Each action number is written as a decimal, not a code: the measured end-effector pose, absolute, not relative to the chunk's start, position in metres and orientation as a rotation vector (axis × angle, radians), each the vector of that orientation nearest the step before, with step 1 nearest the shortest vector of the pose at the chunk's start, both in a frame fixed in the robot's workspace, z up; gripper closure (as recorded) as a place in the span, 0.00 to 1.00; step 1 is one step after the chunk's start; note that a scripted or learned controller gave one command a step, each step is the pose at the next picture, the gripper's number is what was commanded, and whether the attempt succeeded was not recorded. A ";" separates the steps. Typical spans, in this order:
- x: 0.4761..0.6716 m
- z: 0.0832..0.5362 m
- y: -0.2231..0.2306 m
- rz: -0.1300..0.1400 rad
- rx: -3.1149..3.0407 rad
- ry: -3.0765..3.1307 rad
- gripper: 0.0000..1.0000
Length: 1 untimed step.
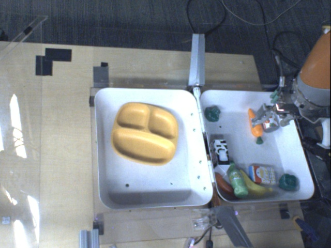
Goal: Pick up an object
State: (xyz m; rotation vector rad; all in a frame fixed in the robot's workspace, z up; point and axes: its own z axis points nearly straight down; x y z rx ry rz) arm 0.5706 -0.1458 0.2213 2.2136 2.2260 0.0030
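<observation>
Two white bins point(150, 200) are borne by the pale table point(51, 154). Over the right bin's upper part, the pincer point(270, 119) is seen beside an orange carrot point(255, 124); its opening cannot be told.

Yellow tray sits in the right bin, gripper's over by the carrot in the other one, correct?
Not quite. The camera view shows the yellow tray in the left bin, not the right. The gripper is by the carrot in the right bin, so they are indeed in separate bins.
</observation>
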 end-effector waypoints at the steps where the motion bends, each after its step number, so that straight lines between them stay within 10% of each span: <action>1: 0.548 0.292 -0.143 0.006 2.026 2.392 0.00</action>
